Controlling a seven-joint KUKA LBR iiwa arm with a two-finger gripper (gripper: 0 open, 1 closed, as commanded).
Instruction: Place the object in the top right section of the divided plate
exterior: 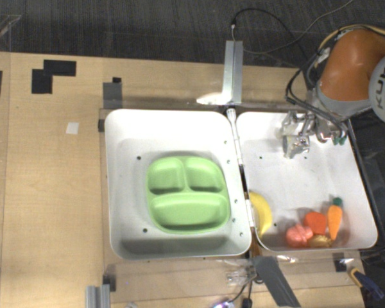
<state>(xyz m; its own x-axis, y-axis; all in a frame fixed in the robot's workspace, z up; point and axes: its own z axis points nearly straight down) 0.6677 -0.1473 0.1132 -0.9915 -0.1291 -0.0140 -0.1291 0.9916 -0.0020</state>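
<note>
From where I stand, nothing of the job looks done yet. The green divided plate sits in the left bin with all three of its sections bare, the top right section included. The toy food is all still in the right bin, crowded along its near edge: a banana against the divider wall, then a pink piece, an orange-red piece, a small yellowish one and a carrot toward the near right corner. The task does not say which of these is meant.

The gripper hangs over the far part of the right bin, well apart from that cluster and with bare white floor between them. Nothing is between its fingers; whether they are spread or closed I cannot tell at this size.

So the whole sequence is left, by my reckoning: picking a piece, carrying it across the divider, and setting it down in the plate's top right section.
</note>
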